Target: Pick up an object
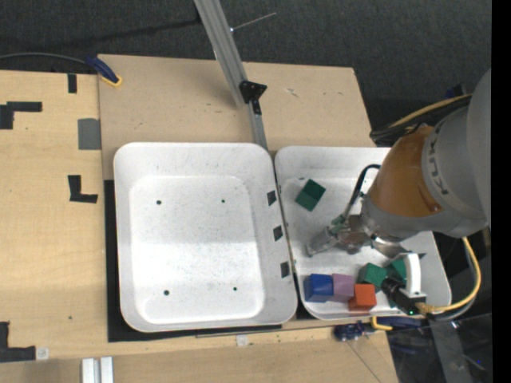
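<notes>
My gripper (323, 242) hangs low over the right bin (335, 159), whether open or shut I cannot tell, with nothing visibly held, so the pick is not yet made; nearest lies the dark green block (310, 194), the blue block (318, 286) further.

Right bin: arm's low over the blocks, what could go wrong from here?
1. The blue block, purple block and orange block sit packed together against the right bin front wall; a grasp there may catch two or jam on the rim.
2. The gripper hangs over bare floor between the lone green block and that cluster, so closing here likely grabs nothing.
</notes>
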Controlling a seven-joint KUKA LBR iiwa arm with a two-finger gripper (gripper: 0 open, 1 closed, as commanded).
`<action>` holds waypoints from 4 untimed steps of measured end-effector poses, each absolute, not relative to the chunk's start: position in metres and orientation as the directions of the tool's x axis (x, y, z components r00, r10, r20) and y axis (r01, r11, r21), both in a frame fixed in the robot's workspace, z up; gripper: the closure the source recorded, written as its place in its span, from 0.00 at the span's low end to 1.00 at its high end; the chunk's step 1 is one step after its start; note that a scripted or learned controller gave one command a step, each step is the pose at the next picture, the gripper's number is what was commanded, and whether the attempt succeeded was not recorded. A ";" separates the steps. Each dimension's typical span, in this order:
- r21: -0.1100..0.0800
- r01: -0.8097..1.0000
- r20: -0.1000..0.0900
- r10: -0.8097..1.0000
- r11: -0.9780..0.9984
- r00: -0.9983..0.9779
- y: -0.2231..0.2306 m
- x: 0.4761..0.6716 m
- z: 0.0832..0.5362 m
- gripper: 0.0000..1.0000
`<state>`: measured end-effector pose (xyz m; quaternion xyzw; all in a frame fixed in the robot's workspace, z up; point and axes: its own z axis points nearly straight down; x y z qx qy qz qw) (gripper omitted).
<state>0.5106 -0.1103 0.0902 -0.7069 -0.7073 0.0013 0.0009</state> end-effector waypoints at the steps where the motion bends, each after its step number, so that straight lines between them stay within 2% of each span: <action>1: -0.005 1.000 0.002 1.000 0.002 -0.002 -0.109 0.510 0.101 1.00; 2: 0.004 1.000 -0.001 1.000 0.002 -0.002 -0.108 0.515 0.163 1.00; 3: 0.004 1.000 -0.001 1.000 0.002 -0.002 -0.108 0.516 0.208 1.00; 4: 0.000 1.000 0.002 1.000 0.007 -0.007 -0.058 0.536 0.220 1.00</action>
